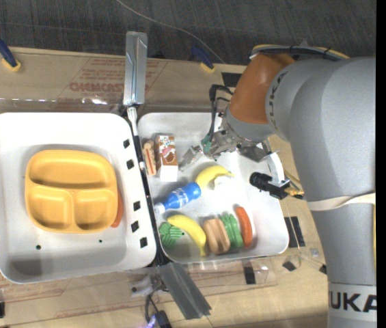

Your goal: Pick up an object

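Note:
My gripper (194,154) hangs over the upper middle of the right bin (274,234), its fingers open with nothing between them. A small yellow banana (213,175) lies just below and to the right of it. A brown carton (166,149) and a hot dog (149,158) lie to its left, by the bin's left wall. Lower down are a blue bottle (180,197), a larger banana (188,229), a green toy (171,235) and a layered burger (228,230).
The left bin (5,135) holds a yellow divided tray (72,190). The grey arm (315,121) with its orange band covers the right bin's right side. A metal divider (135,67) stands between the bins at the top.

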